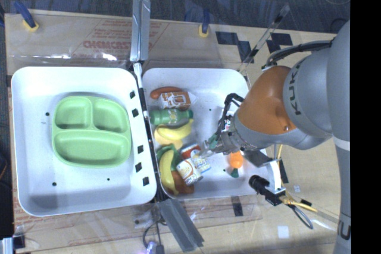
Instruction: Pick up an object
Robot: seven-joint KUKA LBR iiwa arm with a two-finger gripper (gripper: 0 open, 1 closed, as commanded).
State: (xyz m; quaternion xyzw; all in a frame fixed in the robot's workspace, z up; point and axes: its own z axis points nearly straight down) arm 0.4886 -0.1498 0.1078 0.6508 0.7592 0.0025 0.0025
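Right bin, near edge: a small carton lies tilted against a banana, packed into the corner of the right bin nearest the divider.
Beside the arm: a small carrot rests on the bin floor just under the wrist, apart from the pile.
Gripper: the gripper hangs low over the carton's upper end, apparently lined up for a grab; whether it is spread or pinched I cannot tell, and nothing is visibly held.
Mid bin: a second banana and a green bottle lie side by side against the left wall.
Far end: a brown packet tops the row.
Left bin: a green divided tray sits alone in the left bin, well apart, likely the easier, uncrowded target.
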